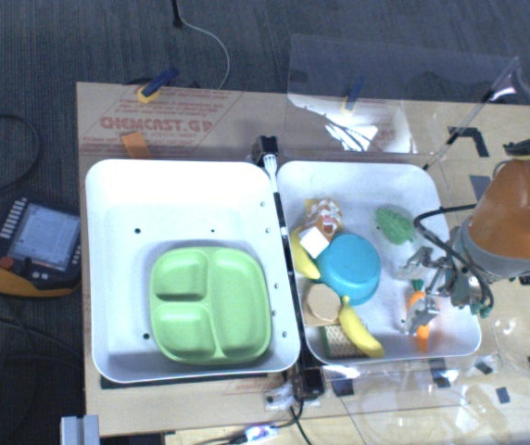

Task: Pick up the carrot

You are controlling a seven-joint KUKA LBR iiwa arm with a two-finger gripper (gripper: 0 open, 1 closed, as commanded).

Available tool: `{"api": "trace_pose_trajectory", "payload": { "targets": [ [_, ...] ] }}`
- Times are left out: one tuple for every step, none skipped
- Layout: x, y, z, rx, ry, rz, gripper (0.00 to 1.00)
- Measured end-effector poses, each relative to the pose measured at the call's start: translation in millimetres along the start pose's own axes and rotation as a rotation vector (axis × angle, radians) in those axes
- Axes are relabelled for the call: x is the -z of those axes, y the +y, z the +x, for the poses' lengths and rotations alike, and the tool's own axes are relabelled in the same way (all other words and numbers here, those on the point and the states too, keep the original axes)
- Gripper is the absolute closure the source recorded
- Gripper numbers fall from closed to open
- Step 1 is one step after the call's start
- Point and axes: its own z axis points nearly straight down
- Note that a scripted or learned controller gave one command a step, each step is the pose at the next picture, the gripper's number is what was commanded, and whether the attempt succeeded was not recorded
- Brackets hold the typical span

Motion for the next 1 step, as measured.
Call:
{"api": "trace_pose_trajectory", "payload": {
  "targets": [
    [9.8, 1.3, -1.5, 0.000, -0.003, -0.002, 1.00]
  ]
}}
